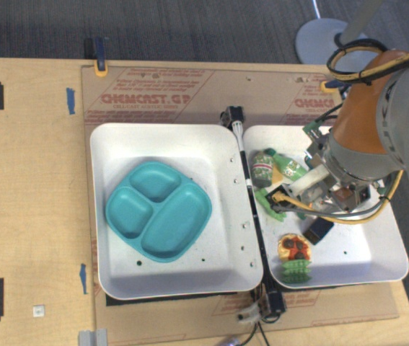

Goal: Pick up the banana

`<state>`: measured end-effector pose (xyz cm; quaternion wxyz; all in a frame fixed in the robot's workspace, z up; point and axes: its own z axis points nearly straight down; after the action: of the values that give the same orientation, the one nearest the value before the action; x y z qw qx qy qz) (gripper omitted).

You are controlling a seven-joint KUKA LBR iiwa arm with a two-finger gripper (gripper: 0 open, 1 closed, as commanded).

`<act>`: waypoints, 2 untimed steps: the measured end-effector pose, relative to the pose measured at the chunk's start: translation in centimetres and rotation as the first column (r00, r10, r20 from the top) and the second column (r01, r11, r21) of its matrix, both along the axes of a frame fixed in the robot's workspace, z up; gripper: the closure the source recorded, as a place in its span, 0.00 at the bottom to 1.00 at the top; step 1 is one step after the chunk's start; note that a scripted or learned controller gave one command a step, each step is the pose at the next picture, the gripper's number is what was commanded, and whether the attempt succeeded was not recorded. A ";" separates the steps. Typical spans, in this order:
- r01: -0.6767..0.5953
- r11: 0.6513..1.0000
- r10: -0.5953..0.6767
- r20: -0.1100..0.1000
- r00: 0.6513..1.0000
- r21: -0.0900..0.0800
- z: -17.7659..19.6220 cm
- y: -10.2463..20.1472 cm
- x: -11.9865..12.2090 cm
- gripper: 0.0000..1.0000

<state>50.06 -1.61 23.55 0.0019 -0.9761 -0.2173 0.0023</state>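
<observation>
Gripper (332,193) (grasp state cannot be told) hangs low, bin (377,262) directly beneath: approach step; next, centre over the banana, then descend.

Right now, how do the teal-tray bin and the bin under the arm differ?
The teal-tray bin holds one large divided teal tray; the arm-side bin holds several small items. The arm hangs over the arm-side bin, not the teal-tray bin. Both are shallow and white.

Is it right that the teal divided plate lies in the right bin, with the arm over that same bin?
No. The camera view shows the teal divided plate in the left bin; the arm is over the right bin, as you said.
</observation>
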 end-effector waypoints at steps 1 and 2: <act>-0.002 1.000 0.002 0.000 1.000 0.000 1.0 0.0 0.1 1.00; -0.364 0.932 0.364 0.002 0.932 0.001 -1.2 -0.6 -2.2 1.00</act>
<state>47.89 -2.23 22.39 0.0018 -0.9191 -0.3941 0.0016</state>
